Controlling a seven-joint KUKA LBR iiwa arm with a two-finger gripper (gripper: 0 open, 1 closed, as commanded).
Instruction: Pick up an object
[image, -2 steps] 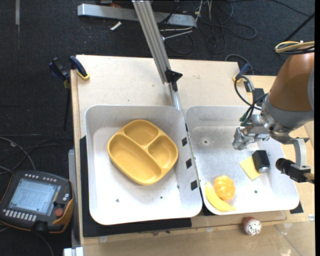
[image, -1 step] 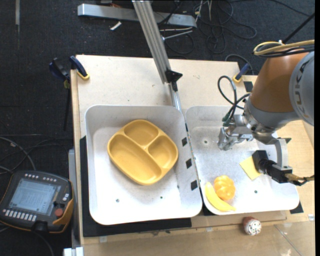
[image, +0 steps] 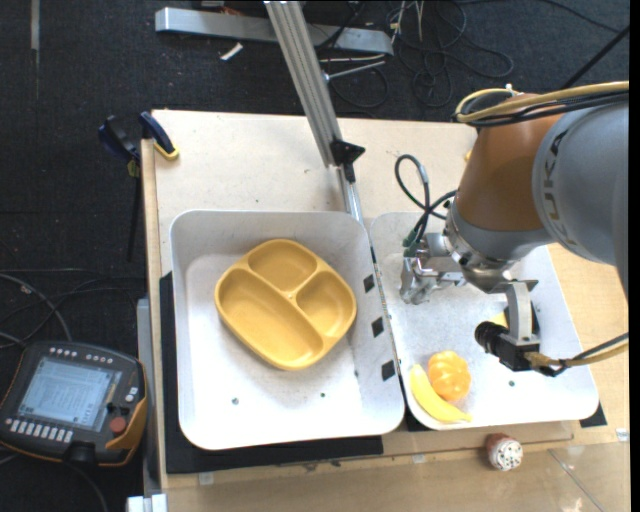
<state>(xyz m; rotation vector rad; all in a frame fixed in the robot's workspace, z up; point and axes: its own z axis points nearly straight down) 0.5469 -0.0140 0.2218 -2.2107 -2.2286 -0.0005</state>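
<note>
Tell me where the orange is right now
The orange sits in the right bin near its front-left corner, touching the banana on its near side, below the tool.

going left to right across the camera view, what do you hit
teach pendant → yellow divided plate → tool → orange fruit → small speckled ball
</note>
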